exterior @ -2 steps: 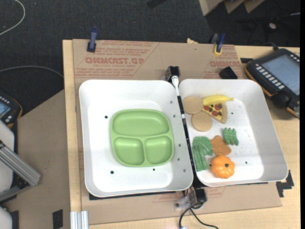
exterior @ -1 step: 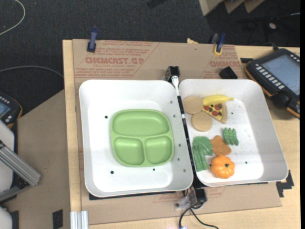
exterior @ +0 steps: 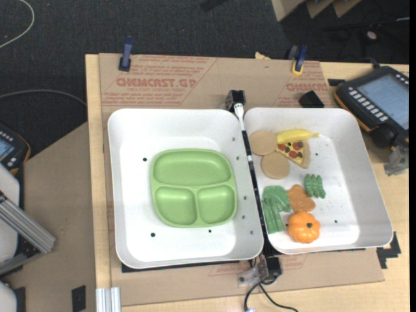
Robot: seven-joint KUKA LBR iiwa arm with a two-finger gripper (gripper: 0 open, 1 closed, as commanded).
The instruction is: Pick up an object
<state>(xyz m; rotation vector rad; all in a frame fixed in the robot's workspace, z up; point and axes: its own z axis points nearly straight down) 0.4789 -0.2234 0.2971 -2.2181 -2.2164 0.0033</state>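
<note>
The right white bin (exterior: 351, 174) holds several toy foods. A pizza slice (exterior: 294, 151) lies near its back, with a yellow banana-like piece (exterior: 296, 136) just behind it. Two tan round cookies (exterior: 263, 143) (exterior: 275, 167) sit by the bin's left wall. A small green ridged piece (exterior: 314, 186) lies mid-bin, beside an orange-brown piece (exterior: 300, 199). A larger green leafy piece (exterior: 274, 207) lies along the left wall. An orange pumpkin (exterior: 303, 227) rests near the front edge.
The left white bin (exterior: 130, 174) holds a green three-compartment plate (exterior: 193, 187). A black handheld pendant (exterior: 380, 103) lies on the bench at the right. Blue clamps (exterior: 125, 54) (exterior: 299, 58) grip the cardboard's back edge. A metal frame (exterior: 23, 229) stands at the far left.
</note>
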